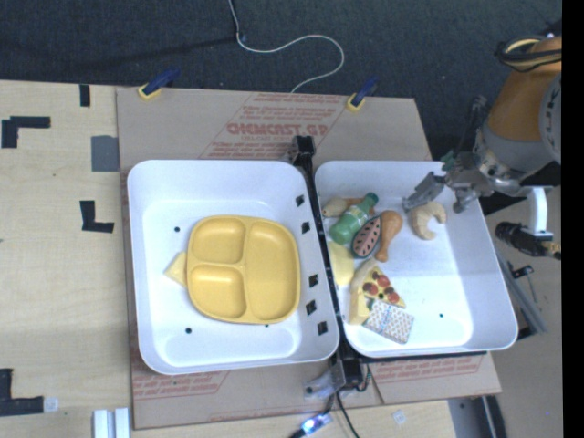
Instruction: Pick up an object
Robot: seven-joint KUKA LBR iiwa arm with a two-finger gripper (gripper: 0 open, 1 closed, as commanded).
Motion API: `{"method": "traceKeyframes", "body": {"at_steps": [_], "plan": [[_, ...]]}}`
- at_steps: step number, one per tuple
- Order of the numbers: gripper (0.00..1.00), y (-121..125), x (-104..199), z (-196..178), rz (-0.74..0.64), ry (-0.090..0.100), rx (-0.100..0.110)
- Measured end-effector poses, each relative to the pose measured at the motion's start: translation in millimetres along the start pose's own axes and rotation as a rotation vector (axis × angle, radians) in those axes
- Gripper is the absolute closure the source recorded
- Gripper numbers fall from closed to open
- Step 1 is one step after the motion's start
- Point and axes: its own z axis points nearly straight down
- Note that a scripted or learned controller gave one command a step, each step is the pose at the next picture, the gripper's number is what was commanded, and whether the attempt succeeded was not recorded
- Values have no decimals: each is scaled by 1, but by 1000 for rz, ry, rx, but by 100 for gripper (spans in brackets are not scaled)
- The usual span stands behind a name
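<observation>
Camera view: two white bins, arm at right.
Gripper (444, 192): fingers spread, holding nothing, above right bin (474, 336) far edge.
Croissant (425, 219): just below the fingers.
Left bin (155, 245): yellow divided plate (245, 268).

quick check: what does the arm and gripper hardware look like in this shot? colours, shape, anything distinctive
The arm enters from the right: rounded grey casing with an orange band around it above the wrist. Below the wrist sits a compact grey metal head ending in the gripper, whose two slim dark grey fingers look thin and bar-like. No markings or labels are legible on it at this resolution.
</observation>
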Motion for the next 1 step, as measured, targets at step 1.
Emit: {"method": "traceKeyframes", "body": {"at_steps": [1], "plan": [[0, 4, -5, 61, 0, 1, 1]]}}
